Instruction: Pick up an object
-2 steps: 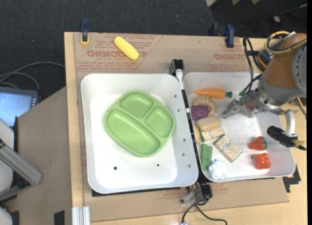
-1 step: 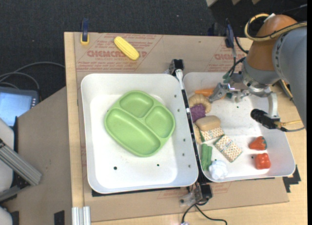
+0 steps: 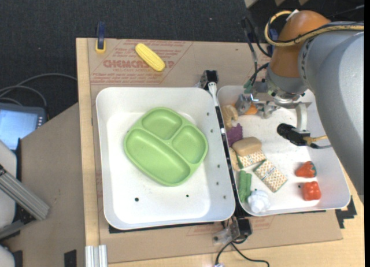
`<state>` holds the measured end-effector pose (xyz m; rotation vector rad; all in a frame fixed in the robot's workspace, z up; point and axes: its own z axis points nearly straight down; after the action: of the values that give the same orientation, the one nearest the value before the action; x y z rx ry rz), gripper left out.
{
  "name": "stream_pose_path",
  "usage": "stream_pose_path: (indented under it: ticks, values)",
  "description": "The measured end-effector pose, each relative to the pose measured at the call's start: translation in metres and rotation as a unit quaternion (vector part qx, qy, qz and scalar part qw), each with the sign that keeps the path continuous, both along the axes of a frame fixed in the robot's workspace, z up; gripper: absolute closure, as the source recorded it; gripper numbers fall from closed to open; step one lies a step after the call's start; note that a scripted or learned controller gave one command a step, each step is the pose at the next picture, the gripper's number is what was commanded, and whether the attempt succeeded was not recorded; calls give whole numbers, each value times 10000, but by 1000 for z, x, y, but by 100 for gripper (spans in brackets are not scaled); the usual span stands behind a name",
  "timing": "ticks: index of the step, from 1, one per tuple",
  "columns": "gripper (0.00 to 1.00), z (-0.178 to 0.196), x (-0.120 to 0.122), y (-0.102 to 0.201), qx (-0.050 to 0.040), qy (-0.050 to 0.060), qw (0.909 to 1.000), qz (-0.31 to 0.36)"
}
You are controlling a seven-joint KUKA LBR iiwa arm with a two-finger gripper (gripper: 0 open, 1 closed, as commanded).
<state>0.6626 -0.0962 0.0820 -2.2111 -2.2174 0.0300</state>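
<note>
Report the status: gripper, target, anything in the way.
Gripper over right bin's far end. Bread, red peppers lie loose in it. Green plate in left bin, out of the way.

The gripper [image 3: 258,103] is over the far end of the right bin [image 3: 286,157]. In that bin, in front of the gripper toward the camera, lies a bread roll [image 3: 247,144]. One wafer [image 3: 252,159] touches the roll, and a second wafer [image 3: 270,176] is just beyond it. A bean pod [image 3: 245,184] and a crumpled ball [image 3: 259,201] lie farthest from the gripper, at the near rim. A pepper [image 3: 306,170] and a second pepper [image 3: 311,190] sit to the view's right of the wafers. To the view's left of the gripper is the left bin [image 3: 115,121], with a divided plate [image 3: 166,144] in it. Behind that bin, a corn cob [image 3: 150,56] lies on the bench [image 3: 191,58].
</note>
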Motion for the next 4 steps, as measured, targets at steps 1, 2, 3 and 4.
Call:
stream_pose_path:
  ticks: [1,2,3,4]
  values:
    - [0,3,-65,-15,39,-70,10000,-30]
    - [0,9,-104,1,45,-75,10000,-23]
    - [0,2,-93,3,32,-110,9999,-13]
    - [0,59,0,5,18,-175,9998,5]
